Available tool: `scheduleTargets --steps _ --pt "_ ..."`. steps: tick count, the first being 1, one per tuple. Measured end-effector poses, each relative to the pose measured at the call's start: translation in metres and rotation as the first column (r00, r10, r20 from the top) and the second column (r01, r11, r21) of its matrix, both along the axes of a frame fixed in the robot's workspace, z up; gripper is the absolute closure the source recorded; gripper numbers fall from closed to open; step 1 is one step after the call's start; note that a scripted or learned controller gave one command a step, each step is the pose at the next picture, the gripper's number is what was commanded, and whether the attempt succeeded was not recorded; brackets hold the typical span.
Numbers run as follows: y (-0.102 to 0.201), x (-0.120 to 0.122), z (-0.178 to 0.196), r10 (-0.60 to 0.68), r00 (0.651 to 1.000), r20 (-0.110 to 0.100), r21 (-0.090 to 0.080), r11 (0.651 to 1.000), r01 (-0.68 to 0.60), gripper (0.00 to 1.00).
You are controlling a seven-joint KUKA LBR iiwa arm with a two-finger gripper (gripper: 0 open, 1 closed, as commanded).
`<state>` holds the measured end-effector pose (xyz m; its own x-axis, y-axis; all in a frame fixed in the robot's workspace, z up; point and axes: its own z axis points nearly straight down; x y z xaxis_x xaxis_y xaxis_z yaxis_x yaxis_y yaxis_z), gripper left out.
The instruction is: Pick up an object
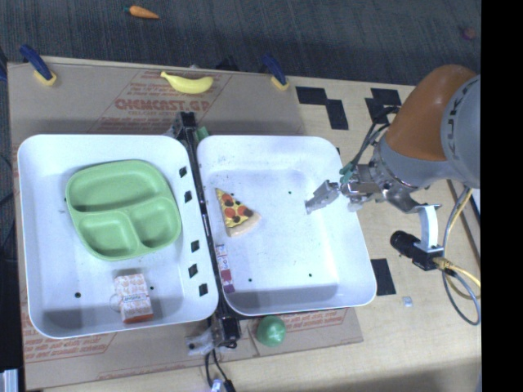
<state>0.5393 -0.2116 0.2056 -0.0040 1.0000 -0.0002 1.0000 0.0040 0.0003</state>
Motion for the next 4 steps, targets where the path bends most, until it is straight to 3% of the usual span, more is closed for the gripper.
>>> scheduleTargets --steps 1,2,3,4 --pt "0.025 -0.032 -0.016 0.002 1.0 -0.004 0.001 1.0 -0.002 0.0" --pt "0.0 -0.064 -0.084 0.002 1.0 -0.004 0.0 1.0 -0.002 0.0" --pt "0.001 0.014 -0.114 0.004 1.0 -0.003 0.001 1.0 -0.004 0.0" --pt "0.001 0.095 -0.113 0.001 1.0 -0.001 0.001 1.0 -0.001 0.0"
